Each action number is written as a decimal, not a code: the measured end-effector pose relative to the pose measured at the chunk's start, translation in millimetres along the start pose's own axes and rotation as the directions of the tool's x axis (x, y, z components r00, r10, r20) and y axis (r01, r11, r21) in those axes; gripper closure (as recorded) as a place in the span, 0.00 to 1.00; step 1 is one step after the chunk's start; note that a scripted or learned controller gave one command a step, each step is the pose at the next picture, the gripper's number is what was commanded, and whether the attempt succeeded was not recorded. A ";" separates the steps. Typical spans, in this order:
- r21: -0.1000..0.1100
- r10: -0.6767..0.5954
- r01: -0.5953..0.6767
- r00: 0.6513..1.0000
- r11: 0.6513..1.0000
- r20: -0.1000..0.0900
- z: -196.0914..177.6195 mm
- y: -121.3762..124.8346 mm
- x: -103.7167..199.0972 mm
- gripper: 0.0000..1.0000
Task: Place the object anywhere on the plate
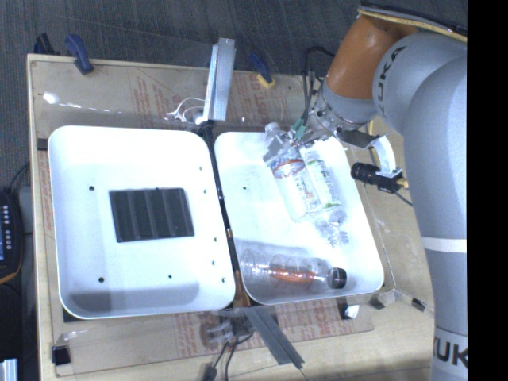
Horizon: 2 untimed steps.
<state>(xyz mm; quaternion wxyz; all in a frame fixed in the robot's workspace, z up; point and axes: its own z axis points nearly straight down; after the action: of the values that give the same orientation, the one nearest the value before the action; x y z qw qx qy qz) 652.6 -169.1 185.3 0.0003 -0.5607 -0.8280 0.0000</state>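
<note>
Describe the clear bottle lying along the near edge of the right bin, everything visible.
The clear plastic bottle lies on its side along the right bin's near wall, dark cap pointing right, base toward the divider between bins. It looks see-through, with a reddish label or contents mid-body. It rests on the bin floor, apart from the bottles under the gripper.

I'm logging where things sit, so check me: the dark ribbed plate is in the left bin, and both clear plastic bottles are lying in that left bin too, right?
Not quite. The dark ribbed plate is in the left bin, but both clear plastic bottles, one near the gripper and one along the near edge, lie in the right bin, as the camera view shows.
</note>
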 end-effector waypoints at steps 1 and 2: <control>-0.001 -0.092 0.092 0.996 0.996 0.001 -34.0 16.9 45.9 1.00; 0.002 -0.184 0.184 0.983 0.983 0.000 -35.8 -27.1 133.2 1.00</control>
<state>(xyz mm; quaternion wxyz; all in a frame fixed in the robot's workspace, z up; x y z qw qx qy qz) 578.0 -55.5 221.1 0.0010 -0.4816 -0.8764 0.0007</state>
